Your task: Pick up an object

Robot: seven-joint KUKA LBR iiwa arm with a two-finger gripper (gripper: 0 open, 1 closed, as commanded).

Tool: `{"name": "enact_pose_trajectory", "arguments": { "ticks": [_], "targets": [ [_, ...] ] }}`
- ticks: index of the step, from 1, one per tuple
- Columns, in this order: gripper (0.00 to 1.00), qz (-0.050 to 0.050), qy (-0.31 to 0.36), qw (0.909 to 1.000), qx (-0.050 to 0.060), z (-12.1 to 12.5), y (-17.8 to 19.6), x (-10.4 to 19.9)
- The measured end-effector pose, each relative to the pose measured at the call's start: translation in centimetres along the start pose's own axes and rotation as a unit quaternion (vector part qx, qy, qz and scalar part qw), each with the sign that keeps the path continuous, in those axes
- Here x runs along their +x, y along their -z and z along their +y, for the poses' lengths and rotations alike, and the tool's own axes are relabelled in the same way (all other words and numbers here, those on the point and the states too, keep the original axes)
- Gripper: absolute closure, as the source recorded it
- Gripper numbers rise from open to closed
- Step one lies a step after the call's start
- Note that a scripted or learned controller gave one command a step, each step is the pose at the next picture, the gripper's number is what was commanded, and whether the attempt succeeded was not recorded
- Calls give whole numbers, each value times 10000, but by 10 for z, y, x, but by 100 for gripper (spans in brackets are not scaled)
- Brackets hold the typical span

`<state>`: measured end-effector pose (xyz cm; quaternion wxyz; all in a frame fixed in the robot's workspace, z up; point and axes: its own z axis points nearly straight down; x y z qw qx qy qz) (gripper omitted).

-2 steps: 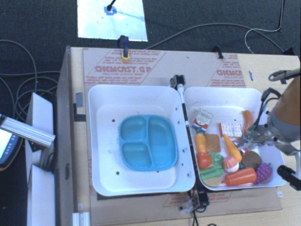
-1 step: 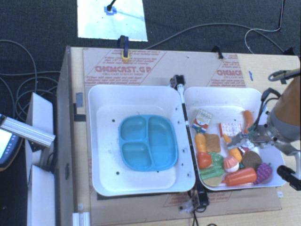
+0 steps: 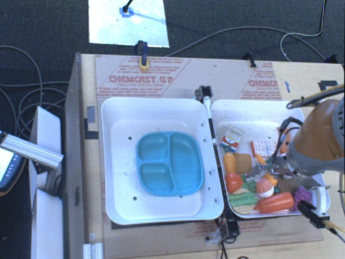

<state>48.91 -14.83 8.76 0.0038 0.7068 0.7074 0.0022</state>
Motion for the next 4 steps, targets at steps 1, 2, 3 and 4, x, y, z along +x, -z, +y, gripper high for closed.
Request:
{"name": "enact_pose_trajectory", "arguments": {
  "ticks": [1,2,3,4],
  "targets": [
    [0,-13,5,10000,-21,1,0,36],
    [0,-11,13,10000,-12,61,-1,19],
    [0,5,21,10000,29,126,-4,-3],
    [0,31,-7,9999,122,174,-5,5]
  ]
}}
